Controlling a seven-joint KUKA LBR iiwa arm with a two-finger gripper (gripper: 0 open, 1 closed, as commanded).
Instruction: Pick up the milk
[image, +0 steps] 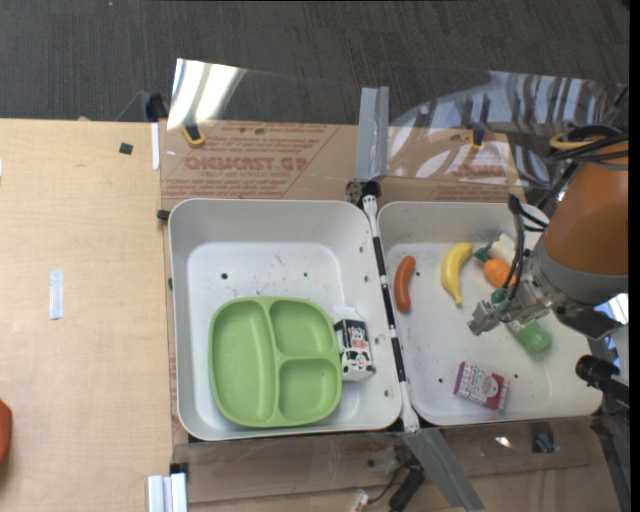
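you have two shallow white plastic bins side by side on the bench: the left bin (190, 300) and the right bin (430, 390), their inner rims touching along a dark seam. in the left bin, a light green three-compartment plastic plate (275, 360) lies flat toward the near side. the small black-and-white cow-print milk carton (352, 349), your task item, stands in the left bin just beside the plate's right edge, between the plate and the wall shared with the right bin; it looks to touch the plate's rim, and it is well apart from the arm. in the right bin, a red-orange toy sausage (403, 283) lies lengthwise near the shared wall, and a yellow toy banana (455, 270) lies just to its right. an orange round toy fruit (496, 271) sits near the far right, with a small white item behind it that you cannot identify. a green plastic piece (534, 337) rests toward the right side, partly under the wrist. a pink and white printed packet (480, 386) lies flat near the bin's front edge. the grey arm with its orange band (600, 225) reaches in from the right, and the two-finger metal gripper (490, 318) hangs low over the right bin between the banana and the green piece. you cannot tell whether its claw is released or clenched.
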